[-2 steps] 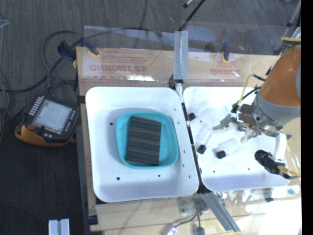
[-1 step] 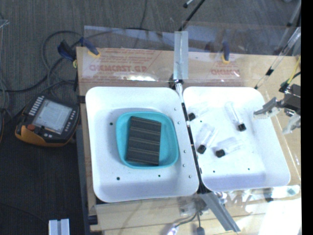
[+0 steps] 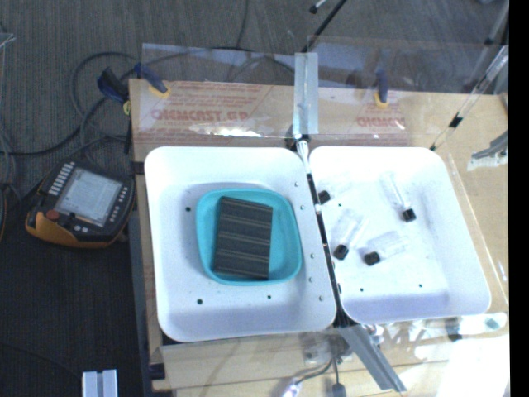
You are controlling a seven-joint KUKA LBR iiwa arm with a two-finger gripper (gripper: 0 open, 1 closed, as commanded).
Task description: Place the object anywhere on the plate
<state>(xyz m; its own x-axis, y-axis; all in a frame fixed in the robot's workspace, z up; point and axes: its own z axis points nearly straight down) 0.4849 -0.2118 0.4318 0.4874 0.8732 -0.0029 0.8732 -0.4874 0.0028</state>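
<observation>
The end effector's state I cannot tell. The dark ribbed rectangular block (image 3: 243, 237) lies flat on the turquoise plastic plate (image 3: 287, 242) in the left white bin (image 3: 165, 222), its long axis from 12 to 6 o'clock; placing seems done.

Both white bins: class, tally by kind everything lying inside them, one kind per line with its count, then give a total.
Teal plate: 1
Dark ribbed block on the plate: 1
Clear vials with black caps: 4
Total: 6
</observation>
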